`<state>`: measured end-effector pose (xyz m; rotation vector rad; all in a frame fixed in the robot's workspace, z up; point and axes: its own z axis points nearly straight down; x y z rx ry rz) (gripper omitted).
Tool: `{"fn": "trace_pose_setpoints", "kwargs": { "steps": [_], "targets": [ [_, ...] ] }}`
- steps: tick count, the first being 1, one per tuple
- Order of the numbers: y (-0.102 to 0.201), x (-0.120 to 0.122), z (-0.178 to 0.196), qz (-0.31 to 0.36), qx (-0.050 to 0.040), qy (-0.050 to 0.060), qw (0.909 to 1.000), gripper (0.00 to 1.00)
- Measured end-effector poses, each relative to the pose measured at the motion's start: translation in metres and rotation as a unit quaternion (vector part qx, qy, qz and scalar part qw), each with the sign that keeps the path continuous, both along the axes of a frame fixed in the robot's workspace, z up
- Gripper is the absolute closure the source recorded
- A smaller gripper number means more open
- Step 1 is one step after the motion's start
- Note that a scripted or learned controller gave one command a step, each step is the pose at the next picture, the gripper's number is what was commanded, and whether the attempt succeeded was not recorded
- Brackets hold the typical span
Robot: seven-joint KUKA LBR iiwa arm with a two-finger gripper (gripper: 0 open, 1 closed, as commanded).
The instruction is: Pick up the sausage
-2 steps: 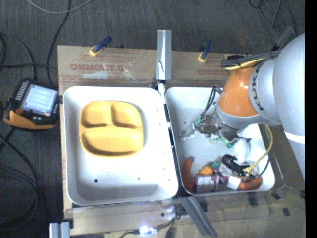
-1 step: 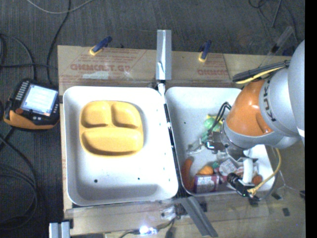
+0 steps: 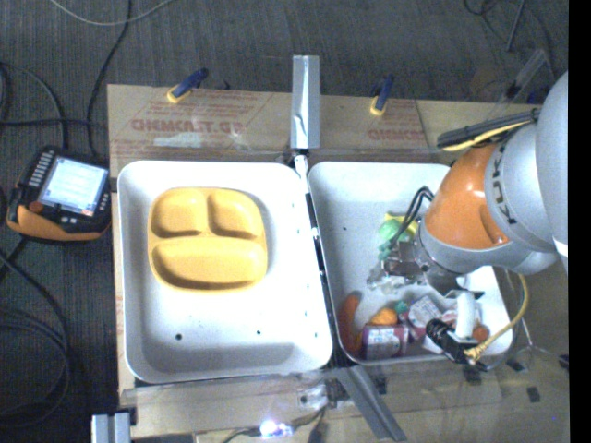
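Gripper (image 3: 399, 270) sits low in the right bin (image 3: 355, 187), metal and dark parts half under the orange wrist (image 3: 466, 212); can't tell its state or whether it has anything. Arm (image 3: 554, 183) is smooth grey, rounded, cut off at the right edge, with "KU" of the KUKA lettering readable. Green item (image 3: 391, 231) just above the gripper, blurred, shape unclear. Sausage (image 3: 349, 316) lies near the bin's lower left corner, reddish-brown, elongated, glossy, apart from the gripper. Beside it an orange lump (image 3: 383, 318) and a dark maroon packet (image 3: 383, 341), label unreadable; more clutter to their right, too jumbled to name. Left bin (image 3: 134, 340) is glossy white plastic with rounded corners and holds a yellow tray (image 3: 209, 237), three soft-edged compartments, matte. Bench board (image 3: 129, 123) is tan, red print faded, reads roughly "CHEMCAST". Blue-yellow clamps (image 3: 187, 85) on its top edge. Pendant (image 3: 63, 195) at left, lit screen, text too small.
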<state>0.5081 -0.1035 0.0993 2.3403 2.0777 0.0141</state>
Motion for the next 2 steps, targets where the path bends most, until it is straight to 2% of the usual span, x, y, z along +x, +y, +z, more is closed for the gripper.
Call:
{"fn": "trace_pose_setpoints", "kwargs": {
  "steps": [1, 2],
  "targets": [
    [0.000, 0.000, 0.000, 0.000, 0.0000, 0.000, 1.0000, 0.00],
    [0.017, 0.062, 0.084, -0.066, 0.0002, 0.009, 0.9978, 0.00]
  ]
}}
